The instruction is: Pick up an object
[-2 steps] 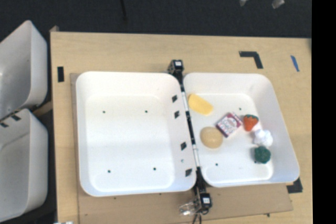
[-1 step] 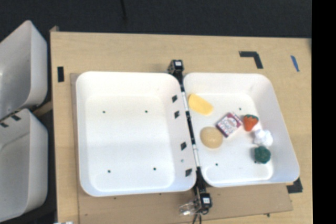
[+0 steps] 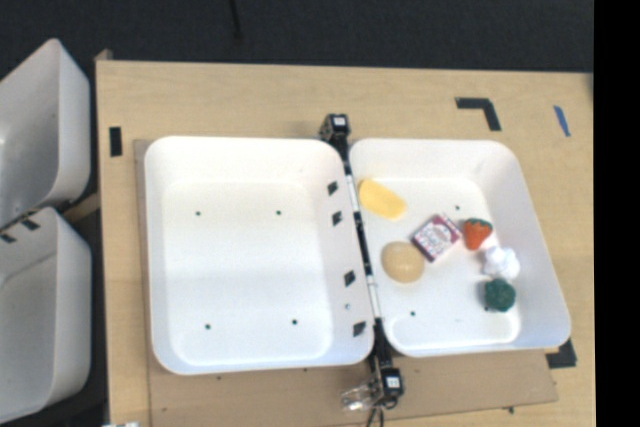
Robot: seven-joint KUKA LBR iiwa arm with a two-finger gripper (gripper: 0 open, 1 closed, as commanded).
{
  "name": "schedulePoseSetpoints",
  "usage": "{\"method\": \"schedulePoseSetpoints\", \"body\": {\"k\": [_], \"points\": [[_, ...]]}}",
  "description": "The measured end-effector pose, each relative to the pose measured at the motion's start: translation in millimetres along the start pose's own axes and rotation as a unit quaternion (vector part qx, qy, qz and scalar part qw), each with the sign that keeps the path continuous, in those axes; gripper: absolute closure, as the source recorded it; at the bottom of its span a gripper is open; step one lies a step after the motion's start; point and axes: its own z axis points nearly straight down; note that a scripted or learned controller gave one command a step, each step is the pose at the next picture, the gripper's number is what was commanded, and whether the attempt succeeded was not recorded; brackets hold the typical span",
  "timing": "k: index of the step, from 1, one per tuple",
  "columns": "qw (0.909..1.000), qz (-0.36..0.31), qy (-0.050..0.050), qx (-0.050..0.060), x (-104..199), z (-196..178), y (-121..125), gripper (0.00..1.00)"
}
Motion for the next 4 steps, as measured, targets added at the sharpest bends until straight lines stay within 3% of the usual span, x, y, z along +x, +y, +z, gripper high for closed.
{"method": "schedulePoseSetpoints", "body": {"k": [1, 2, 3, 4], "points": [[1.0000, 0.000, 0.000, 0.000, 0, 0, 0, 0.00], [1.0000, -0.007, 0.002, 0.002, 134, 27, -1, 0.00], [1.0000, -0.001, 0.000, -0.002, 124, 13, 1, 1.00], [1.0000, -0.002, -0.001, -0.002, 123, 3, 2, 1.00]]}}
